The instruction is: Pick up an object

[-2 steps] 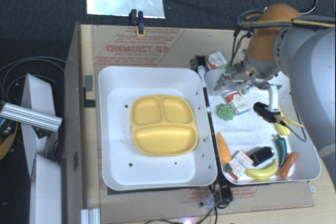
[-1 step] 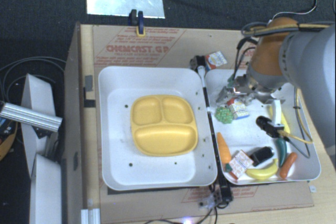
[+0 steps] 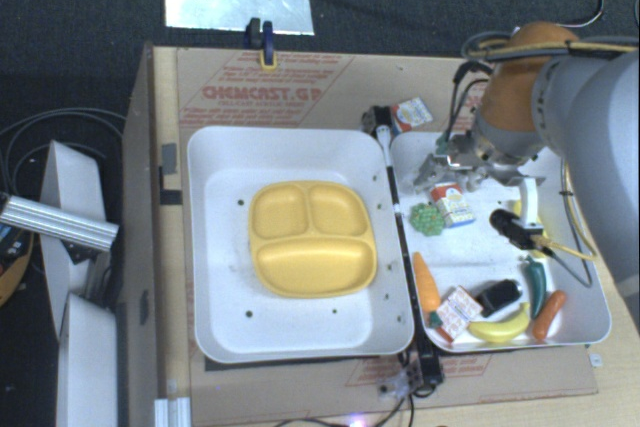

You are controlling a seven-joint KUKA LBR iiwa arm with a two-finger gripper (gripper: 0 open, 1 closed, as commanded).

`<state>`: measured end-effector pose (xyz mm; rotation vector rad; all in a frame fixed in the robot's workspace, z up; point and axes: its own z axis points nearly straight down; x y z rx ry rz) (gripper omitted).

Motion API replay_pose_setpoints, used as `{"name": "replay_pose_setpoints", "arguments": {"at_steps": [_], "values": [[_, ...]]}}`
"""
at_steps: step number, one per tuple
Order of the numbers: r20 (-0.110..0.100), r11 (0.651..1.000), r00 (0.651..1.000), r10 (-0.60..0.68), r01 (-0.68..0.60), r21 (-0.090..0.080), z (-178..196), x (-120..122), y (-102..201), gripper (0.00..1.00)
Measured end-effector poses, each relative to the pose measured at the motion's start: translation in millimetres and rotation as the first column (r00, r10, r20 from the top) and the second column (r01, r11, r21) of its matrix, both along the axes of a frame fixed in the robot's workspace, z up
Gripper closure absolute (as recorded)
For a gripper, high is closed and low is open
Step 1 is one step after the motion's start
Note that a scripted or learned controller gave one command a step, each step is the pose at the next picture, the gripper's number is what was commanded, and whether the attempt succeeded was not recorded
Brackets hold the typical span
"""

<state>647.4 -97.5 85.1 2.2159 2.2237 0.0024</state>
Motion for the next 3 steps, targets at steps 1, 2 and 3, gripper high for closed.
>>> {"name": "replay_pose_setpoints", "arguments": {"at_steps": [1,2,3], "values": [[0.000,1.000,1.000,0.000,0.000,0.001,0,10,-3,0.00],[-0.001,1.000,1.000,-0.002,0.002,0.000,3,-12,2,0.00],[-0.001,1.000,1.000,0.000,0.000,0.001,-1,6,1,0.00]]}}
